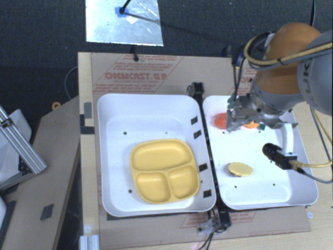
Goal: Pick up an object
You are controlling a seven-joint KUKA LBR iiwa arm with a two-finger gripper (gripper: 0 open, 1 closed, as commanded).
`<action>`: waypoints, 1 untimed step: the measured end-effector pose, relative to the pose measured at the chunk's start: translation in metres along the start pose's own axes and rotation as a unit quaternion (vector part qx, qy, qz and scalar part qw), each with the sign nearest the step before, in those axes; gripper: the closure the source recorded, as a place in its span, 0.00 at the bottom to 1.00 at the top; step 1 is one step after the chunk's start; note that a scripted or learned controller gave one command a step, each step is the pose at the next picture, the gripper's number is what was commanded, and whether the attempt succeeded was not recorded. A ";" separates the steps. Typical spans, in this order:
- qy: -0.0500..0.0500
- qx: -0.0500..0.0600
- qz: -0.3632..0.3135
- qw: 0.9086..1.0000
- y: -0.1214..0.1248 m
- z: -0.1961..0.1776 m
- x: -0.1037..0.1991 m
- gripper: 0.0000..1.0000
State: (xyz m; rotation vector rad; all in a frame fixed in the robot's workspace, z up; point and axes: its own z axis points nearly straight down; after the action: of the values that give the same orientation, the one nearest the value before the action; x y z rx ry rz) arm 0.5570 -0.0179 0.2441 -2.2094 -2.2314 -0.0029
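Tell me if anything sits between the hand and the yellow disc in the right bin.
Nothing visible does. The hand is at the far end of the right bin, next to a red-orange piece; only bare white bin floor lies between it and the yellow disc.

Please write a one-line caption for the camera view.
Gripper among orange pieces in right bin; yellow divided tray in left bin.
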 end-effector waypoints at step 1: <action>0.000 0.000 0.000 1.000 -0.015 -0.002 0.055 1.00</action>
State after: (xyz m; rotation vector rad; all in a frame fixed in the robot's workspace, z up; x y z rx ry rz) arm 0.5416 0.0367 0.2466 -2.2091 -2.2316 -0.0019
